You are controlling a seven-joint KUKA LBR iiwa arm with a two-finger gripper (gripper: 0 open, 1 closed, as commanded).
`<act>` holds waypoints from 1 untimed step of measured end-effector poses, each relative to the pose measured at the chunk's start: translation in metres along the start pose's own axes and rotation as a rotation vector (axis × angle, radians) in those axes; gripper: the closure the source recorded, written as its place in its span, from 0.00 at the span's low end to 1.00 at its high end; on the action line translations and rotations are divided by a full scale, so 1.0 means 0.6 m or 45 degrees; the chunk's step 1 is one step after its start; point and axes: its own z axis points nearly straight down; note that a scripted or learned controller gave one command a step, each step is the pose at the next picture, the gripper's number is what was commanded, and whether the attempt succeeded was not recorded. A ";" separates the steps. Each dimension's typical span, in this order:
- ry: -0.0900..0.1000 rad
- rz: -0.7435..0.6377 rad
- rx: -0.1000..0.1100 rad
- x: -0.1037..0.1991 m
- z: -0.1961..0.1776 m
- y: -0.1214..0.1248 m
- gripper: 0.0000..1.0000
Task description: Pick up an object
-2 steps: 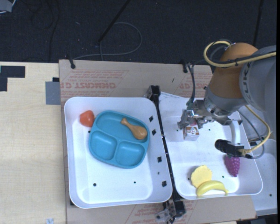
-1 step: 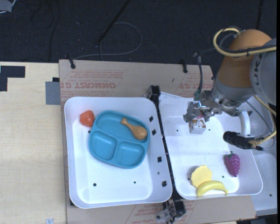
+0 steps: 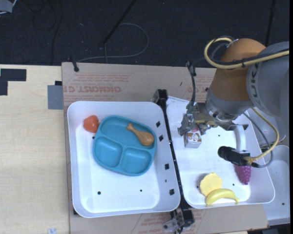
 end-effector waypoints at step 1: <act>0.000 -0.001 0.000 0.067 -0.024 -0.043 1.00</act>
